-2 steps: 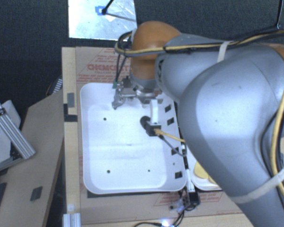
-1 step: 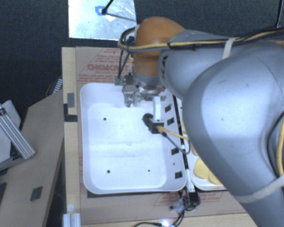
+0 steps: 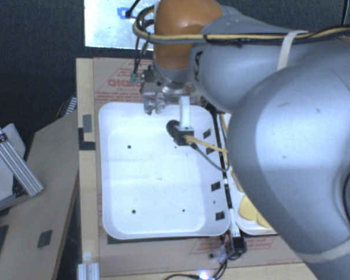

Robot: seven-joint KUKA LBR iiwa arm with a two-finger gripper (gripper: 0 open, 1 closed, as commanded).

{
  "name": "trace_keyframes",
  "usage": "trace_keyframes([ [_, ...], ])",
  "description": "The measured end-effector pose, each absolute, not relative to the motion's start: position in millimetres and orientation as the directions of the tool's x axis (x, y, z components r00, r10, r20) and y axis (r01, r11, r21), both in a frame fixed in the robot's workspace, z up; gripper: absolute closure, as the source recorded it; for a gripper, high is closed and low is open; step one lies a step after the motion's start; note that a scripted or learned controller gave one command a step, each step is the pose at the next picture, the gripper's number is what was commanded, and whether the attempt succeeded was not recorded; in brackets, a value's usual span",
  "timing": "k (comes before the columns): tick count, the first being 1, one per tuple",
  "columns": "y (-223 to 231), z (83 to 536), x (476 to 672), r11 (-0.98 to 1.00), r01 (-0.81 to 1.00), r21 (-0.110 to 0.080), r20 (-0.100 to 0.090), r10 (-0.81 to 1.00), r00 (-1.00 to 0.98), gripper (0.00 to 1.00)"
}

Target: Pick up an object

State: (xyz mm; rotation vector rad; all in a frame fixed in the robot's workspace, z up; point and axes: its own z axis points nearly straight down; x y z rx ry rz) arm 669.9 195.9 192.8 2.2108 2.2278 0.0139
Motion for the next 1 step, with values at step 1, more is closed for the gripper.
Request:
trace_keyframes([
  [1, 193.4, 199.1, 669.6, 0.008, 1.0, 0.004, 0.001, 1.0, -0.008, 1.0],
])
